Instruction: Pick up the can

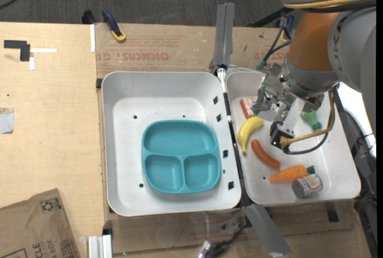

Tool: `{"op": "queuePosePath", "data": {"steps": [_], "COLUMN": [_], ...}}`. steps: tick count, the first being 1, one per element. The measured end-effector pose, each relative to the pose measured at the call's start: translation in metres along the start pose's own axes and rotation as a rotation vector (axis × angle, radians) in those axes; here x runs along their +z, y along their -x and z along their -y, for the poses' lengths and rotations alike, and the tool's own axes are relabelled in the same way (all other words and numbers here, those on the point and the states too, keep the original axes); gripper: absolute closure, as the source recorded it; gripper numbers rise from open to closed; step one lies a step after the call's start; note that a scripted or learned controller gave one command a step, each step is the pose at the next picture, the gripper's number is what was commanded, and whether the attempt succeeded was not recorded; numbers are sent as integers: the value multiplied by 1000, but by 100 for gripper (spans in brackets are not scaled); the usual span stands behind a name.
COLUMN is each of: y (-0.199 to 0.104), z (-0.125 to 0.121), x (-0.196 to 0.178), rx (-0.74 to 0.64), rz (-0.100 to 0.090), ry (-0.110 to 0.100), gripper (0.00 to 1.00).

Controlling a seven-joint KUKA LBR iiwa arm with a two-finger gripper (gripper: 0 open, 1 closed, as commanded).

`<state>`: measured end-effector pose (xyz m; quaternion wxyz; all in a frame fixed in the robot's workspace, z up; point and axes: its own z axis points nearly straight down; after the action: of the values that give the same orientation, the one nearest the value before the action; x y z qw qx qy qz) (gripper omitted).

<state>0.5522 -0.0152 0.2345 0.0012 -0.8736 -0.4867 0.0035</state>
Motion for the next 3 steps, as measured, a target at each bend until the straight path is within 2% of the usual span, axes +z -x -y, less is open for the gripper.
{"op": "queuePosePath", "data": {"steps": [1,2,3], "y": [49,-2,20], "z": [-54,-107,-115], "x": [-17,-38,62], "rx": [106,257,324], "rz": [-1,-1,-1], "ry": [2,2,0], "gripper": [100,100,100]}}
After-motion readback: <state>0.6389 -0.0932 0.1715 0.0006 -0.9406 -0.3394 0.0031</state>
